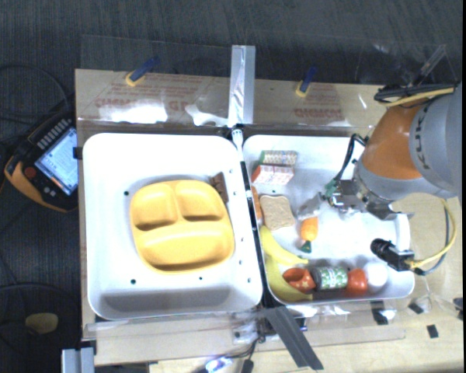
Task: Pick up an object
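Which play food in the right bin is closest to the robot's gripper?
The small orange carrot, lying just below-left of the gripper. The yellow banana and red tomato sit farther away.

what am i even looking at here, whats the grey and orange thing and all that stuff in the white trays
You are looking down, at a slant, from one fixed camera above a workbench. The grey and orange thing is a robot arm reaching in from the right; its gripper hangs over the right bin. I cannot tell whether it holds anything. That bin holds toy food: a banana, a slice of bread, a small carrot, a box and a few more pieces along the front. The left bin holds a yellow divided tray. The arm is meant to pick up an object.
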Controlling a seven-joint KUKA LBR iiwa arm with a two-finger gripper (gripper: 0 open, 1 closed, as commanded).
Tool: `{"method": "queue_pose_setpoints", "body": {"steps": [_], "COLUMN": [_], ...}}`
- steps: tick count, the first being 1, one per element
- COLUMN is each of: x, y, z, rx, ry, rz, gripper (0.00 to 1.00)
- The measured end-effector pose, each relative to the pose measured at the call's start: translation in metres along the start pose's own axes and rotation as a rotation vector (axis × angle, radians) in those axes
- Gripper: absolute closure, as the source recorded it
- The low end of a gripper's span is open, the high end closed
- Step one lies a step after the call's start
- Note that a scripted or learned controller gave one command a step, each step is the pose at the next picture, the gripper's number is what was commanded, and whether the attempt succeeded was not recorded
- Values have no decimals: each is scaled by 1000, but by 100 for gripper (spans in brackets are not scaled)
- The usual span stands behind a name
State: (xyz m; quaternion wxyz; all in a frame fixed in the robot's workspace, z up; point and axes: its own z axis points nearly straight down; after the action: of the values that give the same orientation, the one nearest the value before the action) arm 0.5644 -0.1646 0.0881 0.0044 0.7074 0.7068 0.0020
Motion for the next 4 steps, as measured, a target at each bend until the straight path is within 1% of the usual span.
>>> {"method": "queue_pose_setpoints", "body": {"steps": [1,2,3,4], "x": [14,21,73,86], "y": [21,-18,-47,-23], "z": [-58,0,-93,-92], "rx": [16,0,17,17], "ry": [2,1,2,3], "rz": [262,137,166,93], "gripper": [0,0,0,0]}}
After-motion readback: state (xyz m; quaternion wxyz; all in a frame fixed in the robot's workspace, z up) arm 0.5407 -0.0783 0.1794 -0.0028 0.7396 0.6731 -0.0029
